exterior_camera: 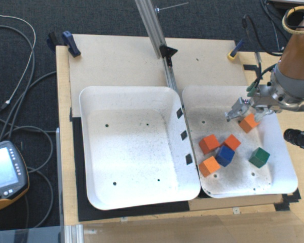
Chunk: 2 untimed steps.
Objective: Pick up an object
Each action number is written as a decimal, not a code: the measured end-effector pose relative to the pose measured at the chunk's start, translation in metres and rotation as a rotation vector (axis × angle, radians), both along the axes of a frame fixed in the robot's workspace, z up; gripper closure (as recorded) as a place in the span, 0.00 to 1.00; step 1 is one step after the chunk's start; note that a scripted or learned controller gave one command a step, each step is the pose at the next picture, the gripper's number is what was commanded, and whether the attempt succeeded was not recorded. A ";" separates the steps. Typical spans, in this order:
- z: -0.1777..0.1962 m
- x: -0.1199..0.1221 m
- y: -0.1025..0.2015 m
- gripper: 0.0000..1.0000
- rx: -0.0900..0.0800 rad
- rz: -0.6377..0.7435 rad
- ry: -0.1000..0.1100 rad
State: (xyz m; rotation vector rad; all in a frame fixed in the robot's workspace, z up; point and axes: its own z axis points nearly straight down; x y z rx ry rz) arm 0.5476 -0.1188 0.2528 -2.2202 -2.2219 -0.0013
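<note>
My gripper [247, 111] hangs over the upper middle of the right bin [289, 178]. A small orange block [249, 123] sits right at its lower edge, partly covered by it; I cannot tell whether the block is gripped or lying on the bin floor. Lower in the same bin lies a cluster: an orange-red block [209, 143], an orange block [232, 142], a blue block [225, 155] and another orange block [210, 165]. A green block [259, 157] rests apart to the right.
The left bin [88, 135] stands beside the right one, with black clips along the shared wall [184, 134]. A slanted aluminium bar [149, 22] crosses the bench's back. Blue [71, 43] and yellow [235, 50] clamps hold the board corners.
</note>
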 end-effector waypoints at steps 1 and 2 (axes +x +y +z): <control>0.049 0.037 0.014 0.00 -0.002 0.004 -0.009; -0.115 -0.006 0.007 0.00 0.002 -0.002 0.011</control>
